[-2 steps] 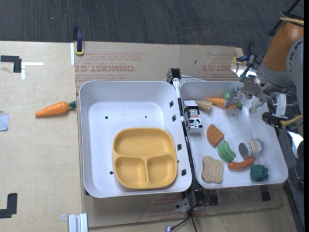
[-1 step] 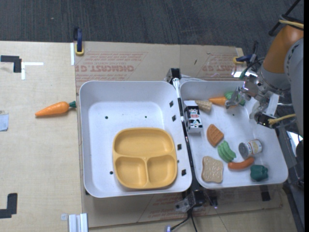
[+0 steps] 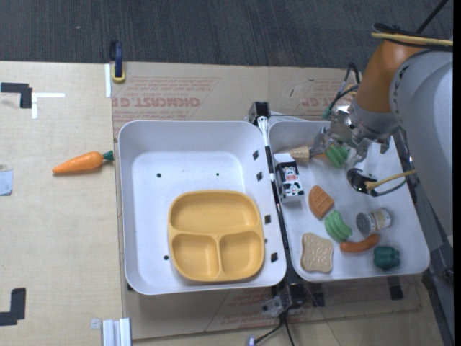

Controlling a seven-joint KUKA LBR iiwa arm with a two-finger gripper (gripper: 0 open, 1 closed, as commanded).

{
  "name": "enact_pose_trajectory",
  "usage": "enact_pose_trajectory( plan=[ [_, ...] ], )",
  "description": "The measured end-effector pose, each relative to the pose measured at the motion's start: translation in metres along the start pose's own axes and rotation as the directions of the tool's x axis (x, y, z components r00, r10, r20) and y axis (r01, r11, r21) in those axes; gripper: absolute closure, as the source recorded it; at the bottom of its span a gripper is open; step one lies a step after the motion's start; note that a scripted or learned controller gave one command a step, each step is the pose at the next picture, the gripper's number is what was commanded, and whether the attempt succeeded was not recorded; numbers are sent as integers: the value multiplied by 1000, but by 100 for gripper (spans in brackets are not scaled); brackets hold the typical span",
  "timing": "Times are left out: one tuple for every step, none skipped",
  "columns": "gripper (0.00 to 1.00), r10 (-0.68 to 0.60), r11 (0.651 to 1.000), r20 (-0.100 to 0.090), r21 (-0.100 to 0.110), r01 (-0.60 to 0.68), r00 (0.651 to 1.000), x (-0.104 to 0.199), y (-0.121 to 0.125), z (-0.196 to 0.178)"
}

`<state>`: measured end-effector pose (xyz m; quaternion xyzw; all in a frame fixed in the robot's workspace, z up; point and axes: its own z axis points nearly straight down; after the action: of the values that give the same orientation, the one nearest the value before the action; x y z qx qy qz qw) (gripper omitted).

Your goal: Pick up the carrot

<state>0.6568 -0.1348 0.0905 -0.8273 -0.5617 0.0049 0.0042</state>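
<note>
Carrot point(image 3: 81, 163) lies on the surface left of both bins, well apart from your claw point(image 3: 336, 144), which hovers in the right bin point(image 3: 412, 215); its state I cannot tell.

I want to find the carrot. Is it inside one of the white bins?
No, the carrot lies on the bench, outside and left of the left bin.
</note>
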Motion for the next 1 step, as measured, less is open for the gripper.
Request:
enact_pose_trajectory(
  plan=[
    [0, 240, 971, -5, -6, -240, 971, -39, -96, 1]
  ],
)
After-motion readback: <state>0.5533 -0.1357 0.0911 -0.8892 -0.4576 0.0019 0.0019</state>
